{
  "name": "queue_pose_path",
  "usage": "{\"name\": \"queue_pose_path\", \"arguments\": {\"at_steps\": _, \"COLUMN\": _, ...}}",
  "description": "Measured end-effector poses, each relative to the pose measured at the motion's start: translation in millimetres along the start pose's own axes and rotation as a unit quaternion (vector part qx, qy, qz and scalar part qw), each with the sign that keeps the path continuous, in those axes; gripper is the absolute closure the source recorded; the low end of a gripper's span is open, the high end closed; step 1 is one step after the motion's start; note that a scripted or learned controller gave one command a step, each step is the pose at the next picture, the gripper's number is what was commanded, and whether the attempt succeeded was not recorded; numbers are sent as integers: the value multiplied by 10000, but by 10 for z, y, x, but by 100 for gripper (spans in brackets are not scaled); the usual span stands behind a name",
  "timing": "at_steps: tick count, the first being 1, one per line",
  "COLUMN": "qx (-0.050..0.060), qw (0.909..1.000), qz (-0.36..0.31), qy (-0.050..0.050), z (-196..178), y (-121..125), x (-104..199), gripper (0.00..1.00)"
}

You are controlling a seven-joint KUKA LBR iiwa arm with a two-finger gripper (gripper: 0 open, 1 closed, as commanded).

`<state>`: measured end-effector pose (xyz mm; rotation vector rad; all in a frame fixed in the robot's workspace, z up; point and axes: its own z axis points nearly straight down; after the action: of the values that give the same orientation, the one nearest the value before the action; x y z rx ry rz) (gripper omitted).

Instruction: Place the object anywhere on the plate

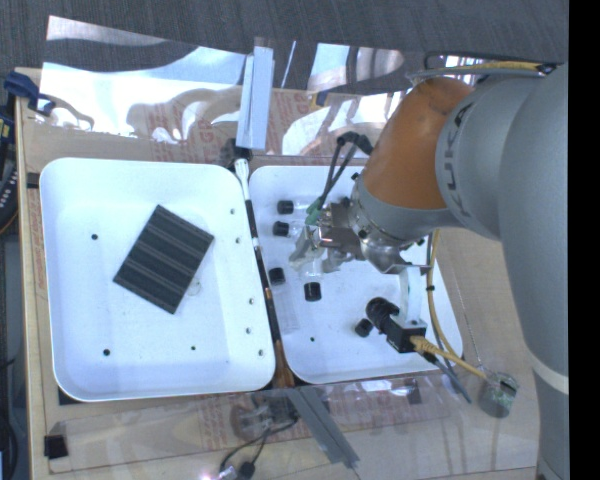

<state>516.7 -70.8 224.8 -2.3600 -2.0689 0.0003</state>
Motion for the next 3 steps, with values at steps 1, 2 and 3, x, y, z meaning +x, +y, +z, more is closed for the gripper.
{"name": "queue_pose_path", "arguments": {"at_steps": 1, "qx": 17, "qw": 9999, "qz": 151, "qy": -11, "z": 353, "y": 378, "x": 1014, "gripper": 100}}
{"name": "queue_pose_path", "arguments": {"at_steps": 2, "qx": 0, "qw": 9778, "qz": 2094, "qy": -7, "z": -234, "y": 933, "x": 1316, "gripper": 100}}
{"name": "queue_pose_path", "arguments": {"at_steps": 3, "qx": 32, "qw": 9344, "qz": 3562, "qy": -21, "z": 320, "y": 82, "x": 1544, "gripper": 100}}
